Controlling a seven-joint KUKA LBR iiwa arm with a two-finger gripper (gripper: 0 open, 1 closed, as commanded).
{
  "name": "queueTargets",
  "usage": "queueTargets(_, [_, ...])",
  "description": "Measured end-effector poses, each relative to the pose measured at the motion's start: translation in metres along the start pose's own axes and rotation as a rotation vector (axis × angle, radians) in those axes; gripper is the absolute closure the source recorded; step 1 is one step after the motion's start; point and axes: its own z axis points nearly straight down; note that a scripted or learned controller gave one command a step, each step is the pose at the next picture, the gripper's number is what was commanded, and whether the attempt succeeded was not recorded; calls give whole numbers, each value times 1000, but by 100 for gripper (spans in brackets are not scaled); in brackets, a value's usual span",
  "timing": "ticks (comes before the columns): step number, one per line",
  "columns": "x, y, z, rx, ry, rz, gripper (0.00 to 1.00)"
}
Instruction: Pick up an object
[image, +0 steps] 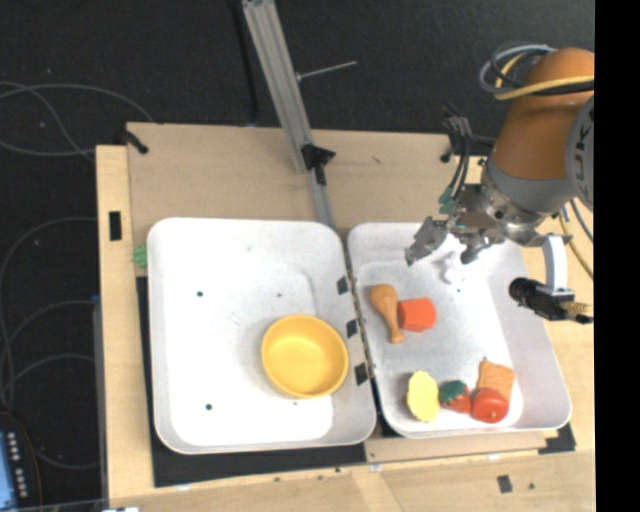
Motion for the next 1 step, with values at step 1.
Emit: queueTargets(1, [0, 0, 0, 0, 0, 1, 0])
